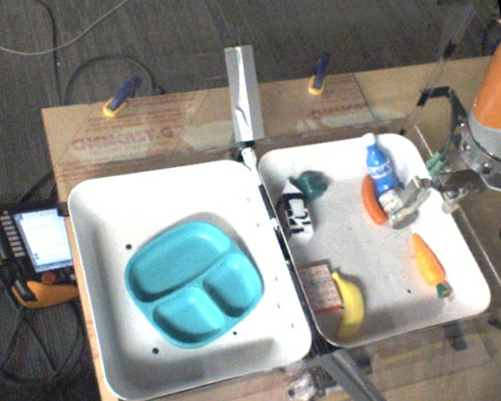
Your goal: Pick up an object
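Note:
The right bin [467,301] holds several objects. A blue bottle with a white cap [378,168] lies near its back, and a red-orange piece [372,200] lies just left of the bottle's lower end. My gripper [406,201] hangs at the bottle's lower end, right beside the red-orange piece; whether it touches either is unclear. An orange carrot [429,263] lies below and to the right of the gripper. A yellow banana [348,302] sits near the front, beside a small printed packet [317,288]. A dark green object [310,185] and a black-and-white object [295,213] lie by the left wall.
The left bin [116,360] holds a teal divided plate [195,282]. A grey post [243,91] stands behind the seam between the bins. The arm's grey wrist with its orange band [496,120] reaches over the right bin's right wall. A handheld pendant [35,250] sits left of the bench.

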Robot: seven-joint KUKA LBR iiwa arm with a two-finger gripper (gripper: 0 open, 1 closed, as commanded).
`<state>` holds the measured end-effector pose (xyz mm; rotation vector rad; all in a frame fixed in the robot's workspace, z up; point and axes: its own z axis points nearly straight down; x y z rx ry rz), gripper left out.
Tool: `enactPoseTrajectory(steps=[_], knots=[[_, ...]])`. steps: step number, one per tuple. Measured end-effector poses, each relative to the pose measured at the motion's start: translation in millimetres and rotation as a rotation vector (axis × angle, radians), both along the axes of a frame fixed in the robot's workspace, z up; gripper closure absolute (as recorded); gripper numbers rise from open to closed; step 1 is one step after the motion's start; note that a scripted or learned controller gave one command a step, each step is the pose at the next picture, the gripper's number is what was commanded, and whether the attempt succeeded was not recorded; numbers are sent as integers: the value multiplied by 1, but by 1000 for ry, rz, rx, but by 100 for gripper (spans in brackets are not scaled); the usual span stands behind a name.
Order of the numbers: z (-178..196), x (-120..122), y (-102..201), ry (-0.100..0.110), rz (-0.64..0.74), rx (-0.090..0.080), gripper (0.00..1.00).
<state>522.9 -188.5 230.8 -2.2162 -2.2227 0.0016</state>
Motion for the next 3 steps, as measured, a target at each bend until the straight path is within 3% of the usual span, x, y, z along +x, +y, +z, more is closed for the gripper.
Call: enactPoseTrajectory(steps=[1, 2, 3], knots=[[-81, 2, -35, 1, -45, -1, 0], [-133, 4, -23, -3, -131, 11, 0], [-136, -4, -19, -26, -120, 2, 0]])
